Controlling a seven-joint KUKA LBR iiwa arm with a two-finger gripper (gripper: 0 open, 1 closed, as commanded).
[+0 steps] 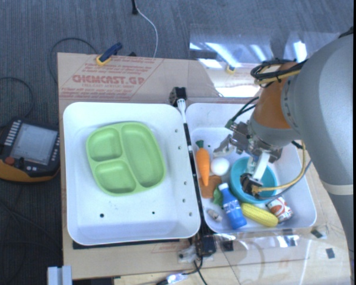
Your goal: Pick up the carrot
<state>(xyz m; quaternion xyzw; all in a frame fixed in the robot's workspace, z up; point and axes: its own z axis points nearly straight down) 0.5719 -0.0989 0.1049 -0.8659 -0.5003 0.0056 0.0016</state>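
The carrot [203, 165] is orange with a green top. It lies lengthwise in the right bin [302, 183], close against that bin's left wall. My gripper [247, 154] hangs over the middle of the right bin, above the rim of a blue bowl [244, 181]. It is a short way to the right of the carrot and nothing shows between it and the carrot except a white ball [219, 167]. The wrist's bulk hides the gripper's tips.
A brown piece [209, 186] lies just below the carrot. A blue bottle [232, 208], a corn cob [259, 214] and a red-and-white can [279, 208] crowd the near end of the right bin. The left bin [83, 218] holds a green divided plate [126, 157].
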